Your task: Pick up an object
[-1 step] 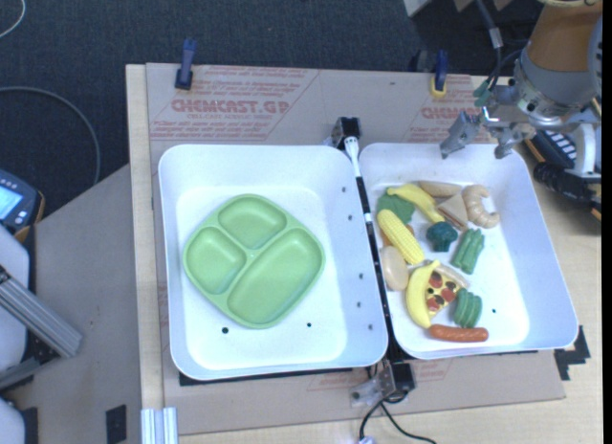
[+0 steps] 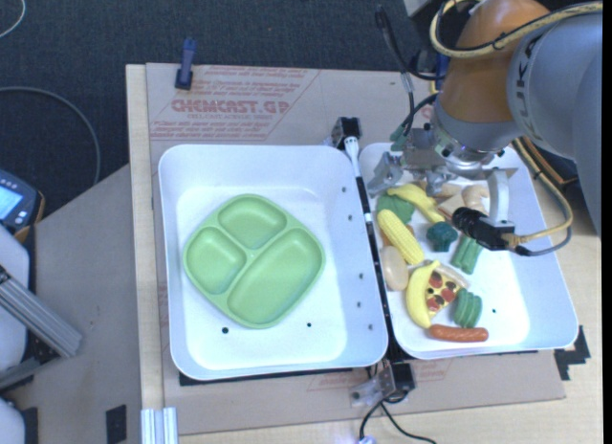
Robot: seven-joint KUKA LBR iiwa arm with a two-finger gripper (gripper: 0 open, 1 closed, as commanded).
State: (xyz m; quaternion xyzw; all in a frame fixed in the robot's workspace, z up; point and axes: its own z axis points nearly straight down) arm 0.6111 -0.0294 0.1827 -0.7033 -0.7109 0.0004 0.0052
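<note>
My gripper hangs low over the far end of the right bin, under the orange wrist band. Just below it lies a heap of toy food: a yellow banana, a corn cob, a teal piece, a green cucumber and a beige piece. The wrist hides what lies directly beneath it. Nearer the front lie a pizza slice, a second yellow piece, a green pepper and a red sausage.
The left bin holds a green divided plate. A black ridge separates the two bins. Cables loop off the wrist over the right bin's far side. A blue clip sits on the board behind the bins.
</note>
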